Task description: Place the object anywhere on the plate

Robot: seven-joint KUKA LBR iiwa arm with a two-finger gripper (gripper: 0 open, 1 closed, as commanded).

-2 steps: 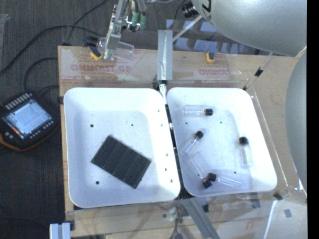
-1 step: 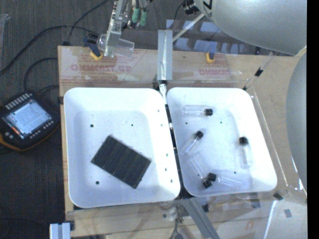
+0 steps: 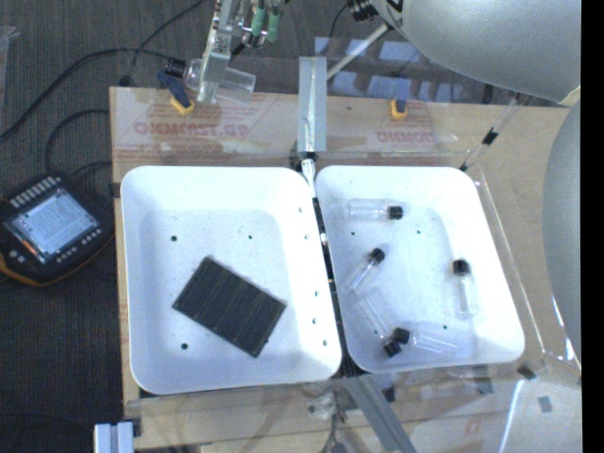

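Gripper [image 3: 219,75] grips a clear vial [image 3: 223,80] above the bench's back edge, beyond the dark plate [image 3: 228,307]; no legible labels.

There is one camera, fixed above the desk [image 3: 283,125] and looking down on it at a slant. It is far enough to take in both white bins whole: the left bin [image 3: 151,196] and the right bin [image 3: 491,281] lie side by side in the middle of the picture. The far edge of the desk is at the top, the near edge at the bottom. On the left, the dark floor [image 3: 57,347] beside the desk is also in view.
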